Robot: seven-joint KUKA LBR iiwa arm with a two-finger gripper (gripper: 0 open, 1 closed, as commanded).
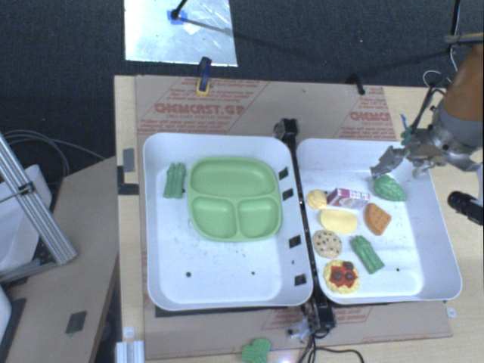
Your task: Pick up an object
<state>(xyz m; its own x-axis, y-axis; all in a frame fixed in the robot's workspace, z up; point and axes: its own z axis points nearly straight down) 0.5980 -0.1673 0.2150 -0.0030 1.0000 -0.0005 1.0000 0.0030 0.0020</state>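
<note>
The grey arm's two-finger gripper [403, 159] hangs over the far right part of the right shallow white bin [439, 237], with its 2 fingers spread apart and nothing between them. One fingertip sits just beside the crinkled green leafy toy vegetable [390, 187], which lies near the bin's far edge, a little apart from the other toys.

That leafy piece looks like the likeliest target, since it lies closest to the gripper. To take it well, the fingers should straddle it across its narrower width, so the gripper probably needs to shift slightly toward the bin's centre and near edge before descending. It should come down until the tips nearly reach the bin floor, because the piece is low and flat.

The main risk is the neighbours: the small white and maroon carton [349, 197] and the orange wedge-shaped toy [376, 218] lie near, and a wide approach could nudge them. The yellow oval toy [338, 219], the speckled cookie [327, 243], the green ridged vegetable [366, 253] and the small round pizza toy [342, 276] lie further toward the near edge. The left bin [162, 278] holds a green 3-compartment plate [233, 199] and a green bundle [175, 180].
</note>
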